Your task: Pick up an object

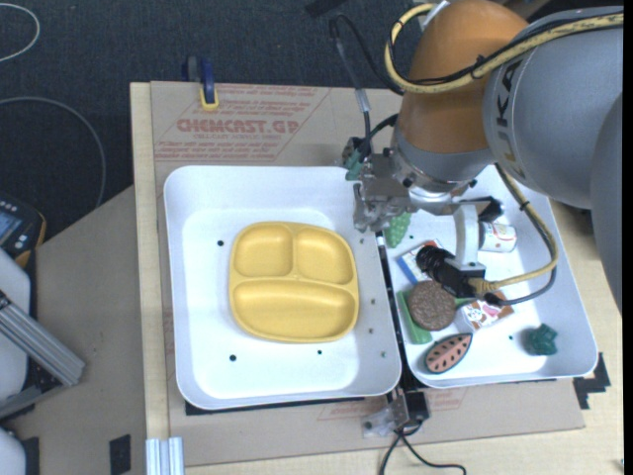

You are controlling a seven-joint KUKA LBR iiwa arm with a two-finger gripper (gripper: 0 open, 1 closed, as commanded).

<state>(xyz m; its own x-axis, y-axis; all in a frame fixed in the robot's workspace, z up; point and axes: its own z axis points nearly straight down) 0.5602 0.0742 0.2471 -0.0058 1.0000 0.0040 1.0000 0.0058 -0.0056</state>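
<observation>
You're at the approach step: nothing is lifted yet. The gripper [376,206] sits low over the far end of the wall the 2 bins share, and from this angle you can't tell whether it is open or closed (the wrist body covers its tip), so don't count anything as held.

The nearest candidate is the green piece [399,230], lying in the right bin [504,362] just beside the gripper, on its near side and close to the dividing wall. More objects lie further toward you in that bin: a brown disc [431,305], a red-and-green oval [447,352] and a dark green lump [541,340] well apart near the right rim. The left bin [198,265] holds 1 thing, a yellow divided plate [294,280].

For the next move, I'd judge you need a small shift toward the green piece, then a straight descent with the gripper open around it. Watch the wall: the piece lies so close that 1 side of the gripper may land on the rim.
</observation>
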